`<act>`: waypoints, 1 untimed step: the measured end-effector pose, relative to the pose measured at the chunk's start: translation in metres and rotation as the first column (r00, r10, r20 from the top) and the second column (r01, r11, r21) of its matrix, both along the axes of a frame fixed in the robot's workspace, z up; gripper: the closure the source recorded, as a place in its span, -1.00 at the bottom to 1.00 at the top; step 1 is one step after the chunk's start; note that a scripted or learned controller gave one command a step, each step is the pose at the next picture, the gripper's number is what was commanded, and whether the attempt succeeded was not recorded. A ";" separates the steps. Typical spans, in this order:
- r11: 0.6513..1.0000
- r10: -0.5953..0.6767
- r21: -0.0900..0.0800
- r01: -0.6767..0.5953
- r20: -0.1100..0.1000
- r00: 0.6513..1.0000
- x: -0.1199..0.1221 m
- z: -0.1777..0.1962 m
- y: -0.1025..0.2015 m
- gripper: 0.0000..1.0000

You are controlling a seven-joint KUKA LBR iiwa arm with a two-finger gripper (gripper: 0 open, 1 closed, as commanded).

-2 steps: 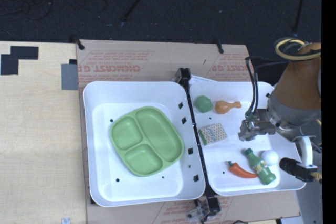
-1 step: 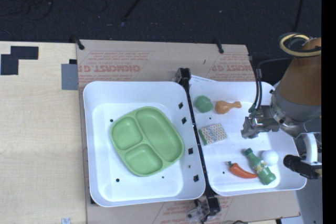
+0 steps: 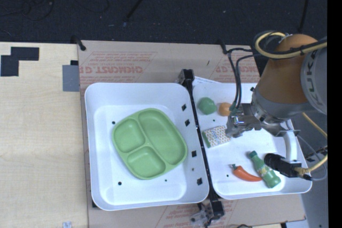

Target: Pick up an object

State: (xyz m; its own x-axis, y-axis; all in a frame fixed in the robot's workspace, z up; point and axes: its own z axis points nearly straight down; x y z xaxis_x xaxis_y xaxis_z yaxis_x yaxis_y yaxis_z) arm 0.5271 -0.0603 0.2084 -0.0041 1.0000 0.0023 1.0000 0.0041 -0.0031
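So far nothing is lifted: the gripper [image 3: 235, 126] hangs low beside the packet [image 3: 215, 136]; whether it grips anything, I cannot tell.

Even, fairly bright light falls from above — the two white bins [image 3: 140, 94] come out near overexposed, with faint soft shadows along their walls. The top of the frame is dark and murky. Detail is soft and slightly grainy throughout — small items lack crisp edges.
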 end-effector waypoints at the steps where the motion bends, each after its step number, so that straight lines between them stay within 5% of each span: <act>1: 1.000 0.001 0.000 -0.001 0.000 1.000 0.005 0.007 0.052 1.00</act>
